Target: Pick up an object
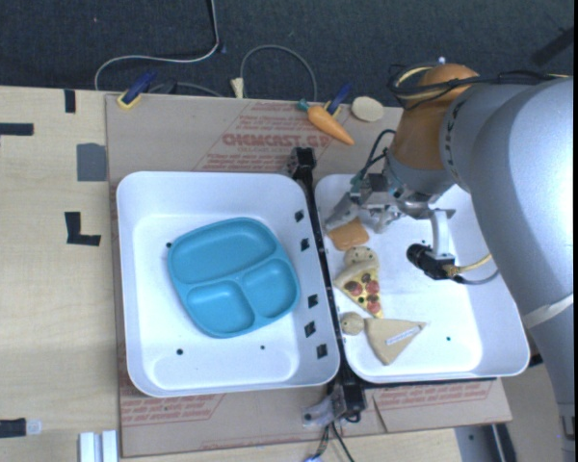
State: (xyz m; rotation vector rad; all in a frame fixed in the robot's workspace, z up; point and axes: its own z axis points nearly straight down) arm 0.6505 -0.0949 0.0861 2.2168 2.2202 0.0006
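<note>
End effector (364, 210) is hanging low over the far left corner of the right bin (491, 349), just above the pizza slice (359, 282) as the camera is seeing it. Its tip is blending into grey metal parts, so whether it is spread, pressed together or pinching anything cannot be told. A toast piece (347, 234) is lying directly above the pizza slice, between the slice and the end effector and right under the tip; whether the two are touching is not clear. A small round piece (352, 323) is sitting just below the pizza slice, and a tan wedge (393, 338) is lying beside that piece, below and to the right of the slice. The grey arm (520, 191) is reaching in from the right of the pizza slice. Well to the left of the slice, a blue plate (233, 275) is resting in the left bin (144, 354). Well above the slice, outside both bins, a carrot (328, 123) and a pale oval (367, 109) are lying on the desk.
</note>
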